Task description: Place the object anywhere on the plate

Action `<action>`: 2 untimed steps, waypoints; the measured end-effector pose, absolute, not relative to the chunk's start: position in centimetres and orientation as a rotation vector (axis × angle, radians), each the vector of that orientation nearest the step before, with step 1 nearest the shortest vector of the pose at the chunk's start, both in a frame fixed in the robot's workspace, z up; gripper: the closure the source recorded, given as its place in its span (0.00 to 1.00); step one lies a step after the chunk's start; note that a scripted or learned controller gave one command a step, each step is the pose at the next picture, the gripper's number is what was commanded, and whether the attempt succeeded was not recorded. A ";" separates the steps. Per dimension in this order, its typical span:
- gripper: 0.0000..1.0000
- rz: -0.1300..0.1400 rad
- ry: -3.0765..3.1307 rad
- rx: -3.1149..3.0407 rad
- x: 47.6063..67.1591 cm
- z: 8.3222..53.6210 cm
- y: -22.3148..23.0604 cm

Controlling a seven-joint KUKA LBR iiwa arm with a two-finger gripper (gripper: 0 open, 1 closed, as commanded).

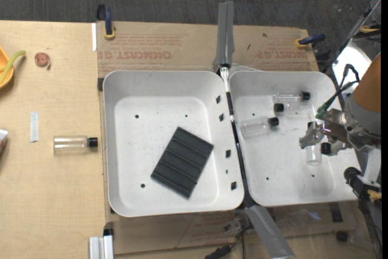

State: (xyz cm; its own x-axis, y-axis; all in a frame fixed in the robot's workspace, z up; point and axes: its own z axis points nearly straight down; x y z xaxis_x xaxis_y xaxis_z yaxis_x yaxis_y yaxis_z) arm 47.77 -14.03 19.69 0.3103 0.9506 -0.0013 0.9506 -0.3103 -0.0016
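A clear vial [313,154] is seen at the gripper [314,141], grip state indiscernible, near the right bin's [291,197] right edge; slippage is risked before the dark ribbed plate [182,162].

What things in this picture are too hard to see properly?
- Whether the tool holds anything: the clear vial beneath it is see-through against the white right bin.
- Most of the arm, cut off by the camera view's right edge.
- The orange object at the left edge, cut off.
- The small round thing on the bench: too small to identify.
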 end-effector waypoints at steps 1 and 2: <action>1.00 0.007 -1.920 -2.486 58.6 28.0 -10.6; 1.00 0.009 -1.979 -2.437 53.9 25.8 0.3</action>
